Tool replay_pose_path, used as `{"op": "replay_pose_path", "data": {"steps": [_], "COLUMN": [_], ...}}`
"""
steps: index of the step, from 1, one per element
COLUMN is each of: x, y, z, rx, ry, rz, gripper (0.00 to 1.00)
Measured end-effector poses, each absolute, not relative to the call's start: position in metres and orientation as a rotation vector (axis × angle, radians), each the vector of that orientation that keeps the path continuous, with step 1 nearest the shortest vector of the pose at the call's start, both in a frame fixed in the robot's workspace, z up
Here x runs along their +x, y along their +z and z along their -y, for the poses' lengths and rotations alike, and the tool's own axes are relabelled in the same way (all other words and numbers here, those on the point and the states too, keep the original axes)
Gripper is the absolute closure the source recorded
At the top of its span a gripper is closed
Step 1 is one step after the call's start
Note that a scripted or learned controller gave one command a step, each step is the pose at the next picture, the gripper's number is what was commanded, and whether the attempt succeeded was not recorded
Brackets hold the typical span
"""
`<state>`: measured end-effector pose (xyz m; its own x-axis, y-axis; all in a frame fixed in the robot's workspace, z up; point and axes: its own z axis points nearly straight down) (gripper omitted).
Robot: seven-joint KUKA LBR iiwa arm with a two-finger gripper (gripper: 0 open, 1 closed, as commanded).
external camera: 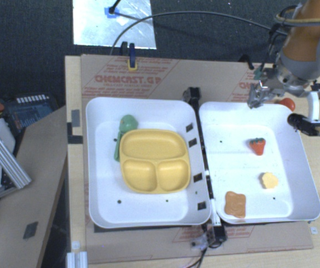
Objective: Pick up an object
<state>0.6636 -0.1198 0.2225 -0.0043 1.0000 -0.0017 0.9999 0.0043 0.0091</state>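
Observation:
My gripper (256, 100) hangs over the far edge of the right bin (227, 149), near its back left part, and nothing shows between its tips. In that bin lie a red strawberry-like piece (257, 145) in the middle right, a small yellow piece (269, 180) nearer the front, and an orange-brown toast-like piece (235, 204) at the front. A red-orange round thing (286, 103) sits at the bin's far right rim, partly hidden by the wrist.
The left bin (101, 149) holds a yellow divided plate (153, 159), and a green thing (126, 124) lies partly under the plate's far left corner. A black clamp (193, 95) sits between the bins at the back. Cardboard lies under both bins.

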Motion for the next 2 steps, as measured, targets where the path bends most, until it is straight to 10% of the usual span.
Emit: {"op": "replay_pose_path", "data": {"steps": [2], "x": [0.641], "y": [0.259], "z": [0.074], "rx": [2.214], "ry": [0.0], "rz": [-2.23], "gripper": [1.0]}}
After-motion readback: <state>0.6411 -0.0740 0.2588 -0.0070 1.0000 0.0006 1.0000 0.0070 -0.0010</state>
